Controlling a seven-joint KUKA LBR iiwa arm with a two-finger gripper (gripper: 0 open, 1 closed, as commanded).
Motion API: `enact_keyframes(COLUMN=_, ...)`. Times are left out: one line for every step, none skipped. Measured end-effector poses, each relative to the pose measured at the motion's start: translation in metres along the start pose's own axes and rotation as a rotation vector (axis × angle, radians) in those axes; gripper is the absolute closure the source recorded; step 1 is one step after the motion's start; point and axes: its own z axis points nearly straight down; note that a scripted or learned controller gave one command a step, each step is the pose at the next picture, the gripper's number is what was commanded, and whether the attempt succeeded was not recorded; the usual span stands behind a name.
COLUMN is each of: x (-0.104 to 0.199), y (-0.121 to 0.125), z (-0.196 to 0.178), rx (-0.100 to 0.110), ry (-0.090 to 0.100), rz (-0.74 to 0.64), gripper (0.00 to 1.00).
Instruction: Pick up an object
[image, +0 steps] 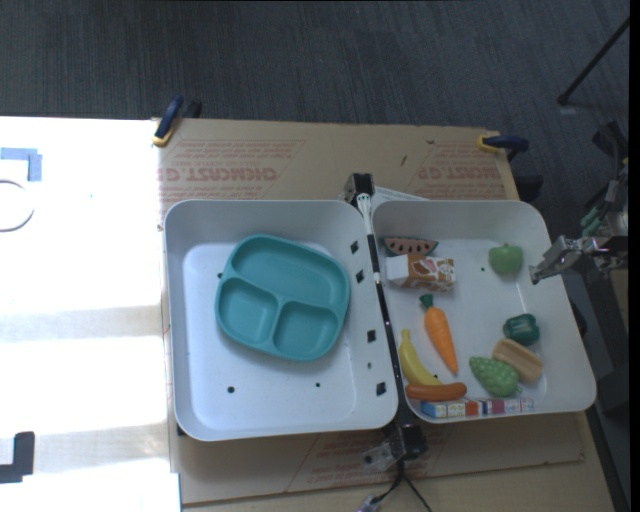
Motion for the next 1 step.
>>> enact_keyframes(x=-0.0001, y=0.0007, z=-0.0094, rx=-0.001, ry=-0.001, rz=-0.002, gripper=1.00)
